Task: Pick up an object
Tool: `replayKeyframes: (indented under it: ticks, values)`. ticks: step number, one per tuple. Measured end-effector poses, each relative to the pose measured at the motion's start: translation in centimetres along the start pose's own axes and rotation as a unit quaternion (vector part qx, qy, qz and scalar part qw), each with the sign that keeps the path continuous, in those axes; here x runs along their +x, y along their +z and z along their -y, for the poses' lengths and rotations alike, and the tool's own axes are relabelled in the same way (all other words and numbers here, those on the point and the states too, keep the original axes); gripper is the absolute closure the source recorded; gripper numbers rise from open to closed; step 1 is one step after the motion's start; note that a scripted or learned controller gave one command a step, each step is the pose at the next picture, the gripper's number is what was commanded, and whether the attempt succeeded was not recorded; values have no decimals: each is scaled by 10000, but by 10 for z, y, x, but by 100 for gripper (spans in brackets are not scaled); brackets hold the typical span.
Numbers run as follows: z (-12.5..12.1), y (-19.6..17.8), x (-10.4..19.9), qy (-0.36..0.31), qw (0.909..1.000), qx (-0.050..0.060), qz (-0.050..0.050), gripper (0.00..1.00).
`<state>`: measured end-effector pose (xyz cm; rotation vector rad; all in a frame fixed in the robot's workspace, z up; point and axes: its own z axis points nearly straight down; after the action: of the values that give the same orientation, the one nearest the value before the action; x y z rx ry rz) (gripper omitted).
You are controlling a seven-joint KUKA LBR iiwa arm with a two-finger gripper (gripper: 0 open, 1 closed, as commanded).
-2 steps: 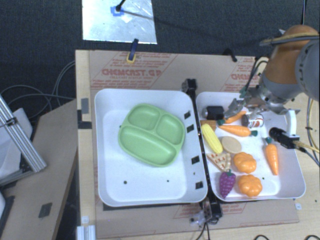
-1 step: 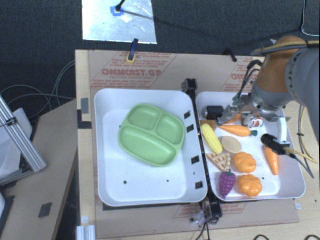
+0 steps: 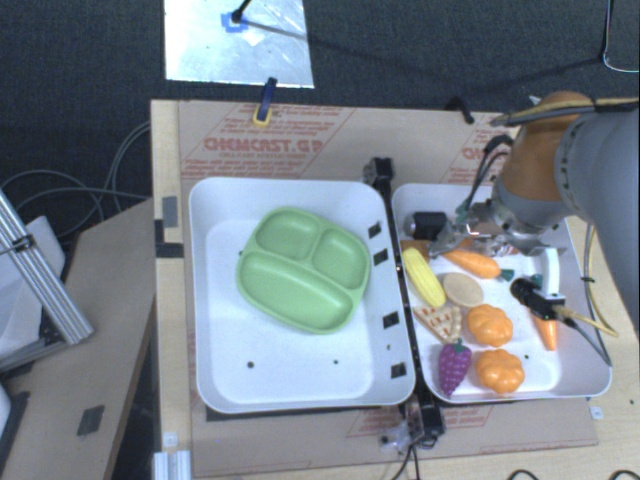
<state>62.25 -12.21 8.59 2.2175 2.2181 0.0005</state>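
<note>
Clearly, the orange carrot [image 3: 471, 263] lies in the upper part of the right bin [image 3: 590, 373], its long axis running left to right, slightly tilted down toward the right. We see the gripper [image 3: 478, 230] just above it, very near, so we judge that the move is a short descent. Whether it is wide or narrow, we cannot tell. The corn [image 3: 423, 276] lies just to the left.

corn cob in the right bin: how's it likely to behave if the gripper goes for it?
The corn cob looks like moulded plastic toy food, so probably stiff and light. Its rounded, elongated shape suggests it may roll sideways if nudged. It lies close to the bin wall and the beige disc, so fingers may have little room.
</note>
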Motion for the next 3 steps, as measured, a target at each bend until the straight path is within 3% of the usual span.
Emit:
replayKeyframes:
  ticks: [1, 3]
  values:
    - [-1, -11, 1, -1, 10000, -18, -5, 100]
    - [-13, -135, 0, -30, 10000, -26, -9, 100]
